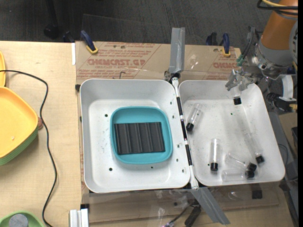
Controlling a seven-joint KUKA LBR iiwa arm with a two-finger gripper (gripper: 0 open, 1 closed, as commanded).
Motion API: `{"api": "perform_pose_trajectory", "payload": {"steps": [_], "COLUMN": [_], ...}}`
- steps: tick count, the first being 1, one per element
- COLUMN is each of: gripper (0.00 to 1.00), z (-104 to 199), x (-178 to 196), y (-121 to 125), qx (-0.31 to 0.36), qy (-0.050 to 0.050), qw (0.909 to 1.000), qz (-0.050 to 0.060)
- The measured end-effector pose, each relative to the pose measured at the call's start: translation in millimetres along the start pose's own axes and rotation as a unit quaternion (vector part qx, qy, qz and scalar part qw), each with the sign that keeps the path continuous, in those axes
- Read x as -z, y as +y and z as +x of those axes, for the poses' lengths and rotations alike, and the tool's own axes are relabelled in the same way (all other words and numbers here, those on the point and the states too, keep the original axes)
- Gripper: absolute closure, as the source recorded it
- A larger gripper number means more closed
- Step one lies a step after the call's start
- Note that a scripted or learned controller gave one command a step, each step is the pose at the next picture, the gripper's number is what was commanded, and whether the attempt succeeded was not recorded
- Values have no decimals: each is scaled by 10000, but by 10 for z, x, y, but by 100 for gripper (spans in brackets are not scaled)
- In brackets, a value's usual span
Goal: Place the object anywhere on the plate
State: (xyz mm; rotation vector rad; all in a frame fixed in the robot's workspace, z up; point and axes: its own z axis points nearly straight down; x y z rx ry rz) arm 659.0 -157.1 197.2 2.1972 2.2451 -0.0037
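Observation:
A teal plate (141,112) with a dark ridged insert lies in the middle of the left bin (94,126). Several clear tubes with black caps lie in the right bin (222,91): one near the divider (193,115), one toward the front (214,153), a long one along the right side (250,135), and another at the front right corner (236,168). My gripper (236,83) hangs over the right bin's back right part. A small black-capped piece (237,100) shows just below it; I cannot tell whether it is held or lying on the bin floor.
Yellow dishes (14,122) are stacked at the left on the wooden bench, with a black cable (45,126) running beside them. Cardboard (132,60) and a grey metal post (177,48) stand behind the bins. A green object (19,220) sits at the front left.

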Motion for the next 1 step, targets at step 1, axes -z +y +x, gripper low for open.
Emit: {"api": "perform_pose_trajectory", "payload": {"steps": [1], "gripper": [0], "z": [-1], "x": [2], "y": [1], "qx": [-2], "qy": [0], "qw": [10000], "qz": [-3]}}
